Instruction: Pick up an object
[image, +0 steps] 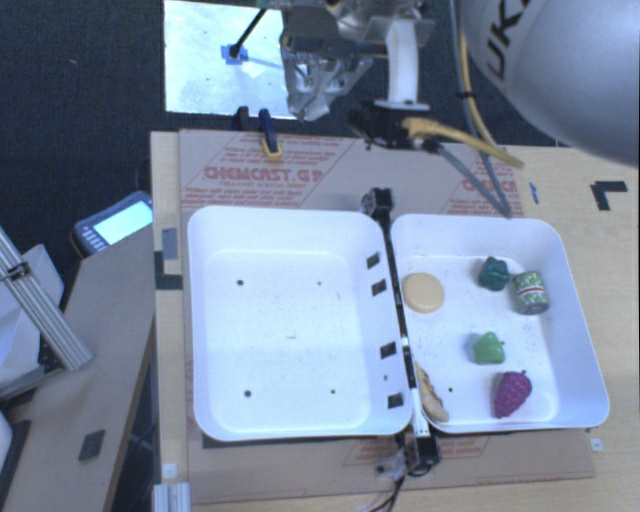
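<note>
Big grey arm (560, 60) fills the top right, raised high over the back of the tan surface (170, 180), parked clear so both bins stay visible to the camera. Left shallow white plastic bin (210, 330) has just small dark dots on its floor. Right shallow white plastic bin (570, 330) sits touching it along the dark clipped middle seam, and all candidates for the pick lie in this one. The pincer (312, 100) hangs at top centre, well apart from both bins, nothing seen between its tips; cannot tell if it is spread or closed, too blurred. Objects, bigger to smaller: round pale yellow flat disc (423, 292) near the seam; purple bumpy grape-bunch toy (511, 393) at the front; tan elongated piece (432, 397) tucked against the seam wall, awkward to reach; small green-and-red labelled can (530, 292) lying on its side by the right wall; dark teal lumpy toy (492, 273) just beside the can; bright green pepper-like toy (488, 348) mid-bin, apart from the others. Judgement: pick not yet started, arm must travel forward and down. The green pepper toy looks the easiest target.
</note>
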